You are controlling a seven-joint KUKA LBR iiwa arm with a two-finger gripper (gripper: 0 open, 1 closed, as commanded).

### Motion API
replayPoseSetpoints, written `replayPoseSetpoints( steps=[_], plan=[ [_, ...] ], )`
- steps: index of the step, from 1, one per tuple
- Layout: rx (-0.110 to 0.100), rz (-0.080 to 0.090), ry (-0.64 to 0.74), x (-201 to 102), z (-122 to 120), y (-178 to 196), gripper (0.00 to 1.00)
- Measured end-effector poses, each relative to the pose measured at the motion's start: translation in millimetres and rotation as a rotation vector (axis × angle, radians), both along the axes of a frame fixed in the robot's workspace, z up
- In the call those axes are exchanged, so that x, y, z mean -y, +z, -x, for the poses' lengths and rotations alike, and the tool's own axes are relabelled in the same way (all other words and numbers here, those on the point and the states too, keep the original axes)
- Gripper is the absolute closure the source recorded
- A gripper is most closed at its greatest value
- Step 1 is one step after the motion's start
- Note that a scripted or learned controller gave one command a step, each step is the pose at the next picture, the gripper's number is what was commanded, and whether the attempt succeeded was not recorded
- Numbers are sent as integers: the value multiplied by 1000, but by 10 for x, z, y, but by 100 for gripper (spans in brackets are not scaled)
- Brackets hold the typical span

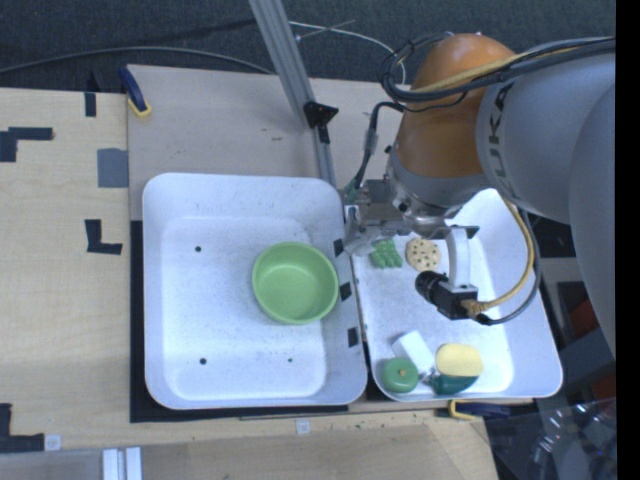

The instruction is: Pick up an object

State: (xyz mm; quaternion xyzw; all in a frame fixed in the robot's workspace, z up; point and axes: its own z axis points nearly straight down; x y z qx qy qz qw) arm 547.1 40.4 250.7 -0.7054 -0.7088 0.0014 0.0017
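Hand [385, 236]: we see it low at the right bin's [520, 368] upper left, grip state unclear.
Green bowl [295, 283]: we spot it centre-frame, left bin [180, 268].

A round light-green plastic bowl [295, 283] sits upright in the left bin. In the right bin lie a small ridged green piece [386, 257] beside a speckled tan cookie [423, 255], with a white block [412, 348], a round green-and-red fruit [401, 375] and a yellow-and-teal piece [459, 363] clustered at the near edge.

Even overhead light is washing out the white bins [180, 218]; arm [560, 98] is casting soft shadow; whole frame is looking slightly soft.
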Motion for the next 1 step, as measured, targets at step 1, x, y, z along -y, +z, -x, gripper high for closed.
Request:
replayPoseSetpoints(
  steps=[1],
  plan=[
    [0,-1,3,-503,179,-7,100]
  ],
)
